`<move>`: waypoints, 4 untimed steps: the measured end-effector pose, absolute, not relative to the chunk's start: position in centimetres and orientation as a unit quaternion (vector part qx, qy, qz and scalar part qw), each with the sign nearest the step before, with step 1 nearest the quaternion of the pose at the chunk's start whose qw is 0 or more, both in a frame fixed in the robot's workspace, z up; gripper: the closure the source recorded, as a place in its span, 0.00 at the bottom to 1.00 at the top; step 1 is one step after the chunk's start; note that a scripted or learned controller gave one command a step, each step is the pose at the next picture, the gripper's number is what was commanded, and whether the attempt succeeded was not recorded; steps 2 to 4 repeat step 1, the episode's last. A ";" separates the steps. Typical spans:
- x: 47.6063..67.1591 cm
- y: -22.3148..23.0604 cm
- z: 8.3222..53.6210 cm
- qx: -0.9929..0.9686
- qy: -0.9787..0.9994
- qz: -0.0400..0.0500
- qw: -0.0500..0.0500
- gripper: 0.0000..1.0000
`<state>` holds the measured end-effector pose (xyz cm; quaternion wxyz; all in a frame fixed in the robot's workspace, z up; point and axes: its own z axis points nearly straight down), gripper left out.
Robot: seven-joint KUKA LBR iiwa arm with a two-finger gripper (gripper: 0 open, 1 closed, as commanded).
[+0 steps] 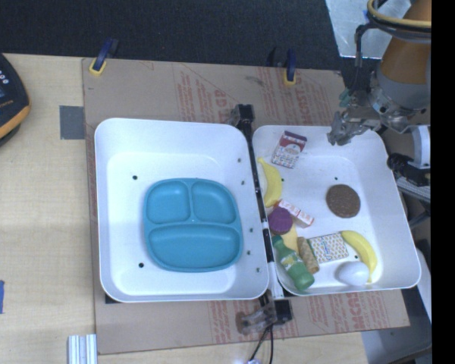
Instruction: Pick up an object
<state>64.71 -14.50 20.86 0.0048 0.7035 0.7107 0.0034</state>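
Hovering over the far right corner of the right-hand shallow white plastic bin [387,174], the tool [341,131] hangs above bare bin floor with nothing between its fingers; whether it is released or clenched I cannot tell from this slant. Nothing has been picked yet, so the step in hand reads as choosing a target and lining up over it. Closest to the tool, just to its left and a little nearer the camera, lies a small red-and-white printed card packet [288,149], flat on the bin floor. Directly in front of the tool, further toward the camera, sits a flat round brown disc [343,201] with open floor all around it. That makes it a clean approach, though its low profile probably gives the fingers little to bite on. Well beyond it, at the near wall, a yellow plastic banana [364,250] rests beside a white egg-shaped object [354,274] and a small printed box [327,246]; those crowd each other. To do this well, I would favour an isolated item, centre the tool squarely above it, turn the fingers across its narrower side and descend straight. The left-hand white bin [117,165], far to the tool's left across the desk [38,226], holds a blue divided plastic plate [191,224].
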 end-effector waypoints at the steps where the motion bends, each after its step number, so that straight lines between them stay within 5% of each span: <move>1: 64.2 -14.8 20.2 0.705 0.709 -0.001 -0.001 0.00; 4: 64.2 -14.8 20.2 0.705 0.709 -0.001 -0.001 0.00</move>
